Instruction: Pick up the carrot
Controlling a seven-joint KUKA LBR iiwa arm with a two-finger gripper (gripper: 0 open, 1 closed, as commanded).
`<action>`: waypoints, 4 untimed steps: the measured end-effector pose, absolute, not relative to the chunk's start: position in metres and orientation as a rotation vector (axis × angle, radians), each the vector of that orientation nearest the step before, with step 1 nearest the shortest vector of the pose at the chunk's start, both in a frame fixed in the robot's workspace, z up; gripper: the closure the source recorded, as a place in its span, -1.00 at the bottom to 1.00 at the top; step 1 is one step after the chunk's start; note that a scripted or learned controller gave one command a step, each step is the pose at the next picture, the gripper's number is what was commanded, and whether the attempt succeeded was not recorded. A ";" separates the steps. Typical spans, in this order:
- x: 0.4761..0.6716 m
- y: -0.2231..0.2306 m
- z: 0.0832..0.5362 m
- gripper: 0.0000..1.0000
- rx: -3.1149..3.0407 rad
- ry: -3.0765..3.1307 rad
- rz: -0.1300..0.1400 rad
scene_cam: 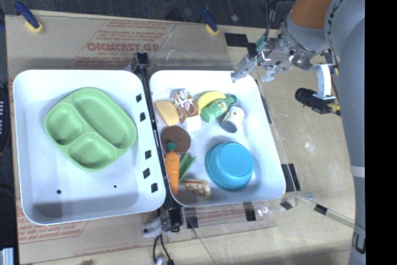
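Note:
The carrot is orange with a green leafy top and lies lengthwise in the right bin, close to the bin's left wall and near the front. My gripper hangs over the back right corner of that bin, far from the carrot, on the other side of the pile of toys. Its fingers stand spread with nothing between them.
Around the carrot lie a brown disc, a blue bowl and a small brownish item. Further back are a bread piece, a banana and a green bottle. The left bin holds a green divided plate.

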State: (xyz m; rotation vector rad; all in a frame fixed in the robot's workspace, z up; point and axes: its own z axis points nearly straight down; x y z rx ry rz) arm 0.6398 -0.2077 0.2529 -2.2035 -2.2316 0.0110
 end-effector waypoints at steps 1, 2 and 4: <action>0.617 -0.128 0.136 -1.00 -1.937 -2.456 0.010; 0.547 -0.095 0.101 -1.00 -2.143 -2.281 0.014; 0.477 -0.064 0.195 -1.00 -2.427 -1.989 0.004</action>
